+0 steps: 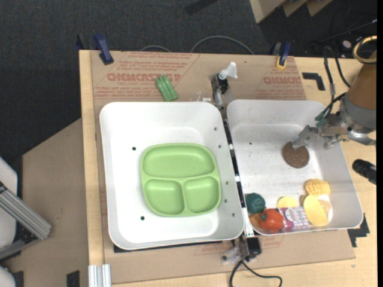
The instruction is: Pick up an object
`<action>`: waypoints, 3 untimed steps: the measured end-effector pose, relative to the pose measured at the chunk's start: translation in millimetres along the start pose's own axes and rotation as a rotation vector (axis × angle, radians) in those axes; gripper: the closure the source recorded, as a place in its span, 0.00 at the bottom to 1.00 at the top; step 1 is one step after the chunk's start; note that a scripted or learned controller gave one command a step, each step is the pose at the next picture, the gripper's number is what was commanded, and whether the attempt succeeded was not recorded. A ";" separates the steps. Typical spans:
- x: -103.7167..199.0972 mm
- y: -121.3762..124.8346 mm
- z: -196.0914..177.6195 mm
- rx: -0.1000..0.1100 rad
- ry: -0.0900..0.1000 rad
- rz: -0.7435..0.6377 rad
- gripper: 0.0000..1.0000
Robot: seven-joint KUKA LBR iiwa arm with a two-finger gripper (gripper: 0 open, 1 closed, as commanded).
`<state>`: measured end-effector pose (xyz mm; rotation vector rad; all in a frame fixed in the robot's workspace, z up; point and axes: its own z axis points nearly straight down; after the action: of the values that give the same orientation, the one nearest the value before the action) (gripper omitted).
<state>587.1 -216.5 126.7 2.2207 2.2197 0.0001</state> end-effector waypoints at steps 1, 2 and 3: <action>46.6 -13.1 41.4 -0.003 -0.003 -0.004 0.00; 44.1 -10.5 26.6 -0.011 -0.004 -0.001 1.00; -0.7 -10.0 -0.6 -0.003 -0.003 0.003 1.00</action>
<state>577.1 -217.1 127.3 2.2207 2.2138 -0.0006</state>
